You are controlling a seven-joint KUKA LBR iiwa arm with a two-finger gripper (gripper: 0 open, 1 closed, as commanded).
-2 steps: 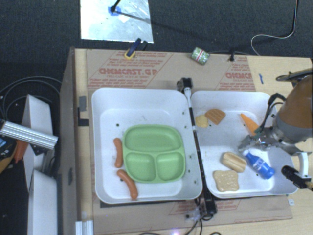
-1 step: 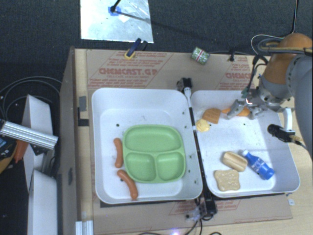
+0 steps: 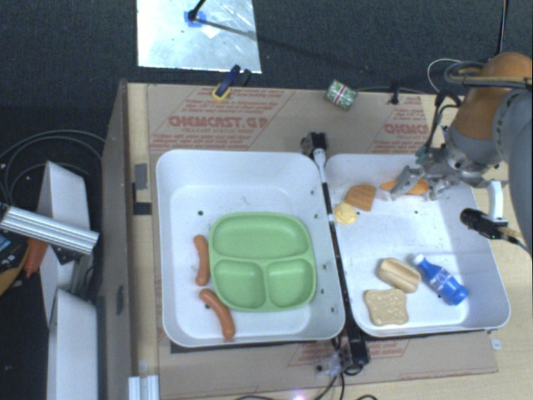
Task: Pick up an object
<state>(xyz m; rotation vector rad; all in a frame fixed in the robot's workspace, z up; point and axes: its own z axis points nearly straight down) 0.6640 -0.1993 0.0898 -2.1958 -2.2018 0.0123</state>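
End effector (image 3: 414, 183) seemingly straddles an orange piece (image 3: 405, 187); whether it grips is unclear.

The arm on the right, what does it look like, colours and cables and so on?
The arm is grey with a rounded orange band above the wrist. Thin dark cables loop around its upper part. Its gripper is a small grey metal piece.
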